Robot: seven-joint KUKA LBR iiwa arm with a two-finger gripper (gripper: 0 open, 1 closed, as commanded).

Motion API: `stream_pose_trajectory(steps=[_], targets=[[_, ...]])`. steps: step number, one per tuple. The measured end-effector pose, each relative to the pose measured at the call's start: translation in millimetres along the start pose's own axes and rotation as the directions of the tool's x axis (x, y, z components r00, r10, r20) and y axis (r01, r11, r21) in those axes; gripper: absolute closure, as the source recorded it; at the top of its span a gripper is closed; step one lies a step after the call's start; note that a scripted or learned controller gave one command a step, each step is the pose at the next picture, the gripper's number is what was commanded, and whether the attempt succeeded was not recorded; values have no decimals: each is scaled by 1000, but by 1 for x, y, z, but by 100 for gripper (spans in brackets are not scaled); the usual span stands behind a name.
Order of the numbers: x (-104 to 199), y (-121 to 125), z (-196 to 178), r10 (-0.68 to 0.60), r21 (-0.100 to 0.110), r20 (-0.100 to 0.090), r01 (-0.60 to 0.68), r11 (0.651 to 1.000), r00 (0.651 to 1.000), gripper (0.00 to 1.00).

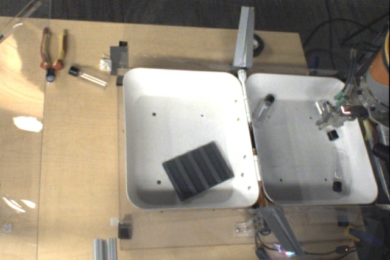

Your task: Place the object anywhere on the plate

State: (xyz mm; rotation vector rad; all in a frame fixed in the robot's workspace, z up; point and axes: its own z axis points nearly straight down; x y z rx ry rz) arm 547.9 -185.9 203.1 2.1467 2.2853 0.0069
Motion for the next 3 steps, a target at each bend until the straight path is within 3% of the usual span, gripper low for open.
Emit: stream_pose_trajectory(steps=[1, 2, 3], targets=[[57, 86, 48, -32, 4, -1, 32, 999, 999, 100], [121, 117, 18, -155, 2, -1, 155, 988, 988, 100], [187, 134, 17, -485, -1, -2, 485, 875, 875, 100]])
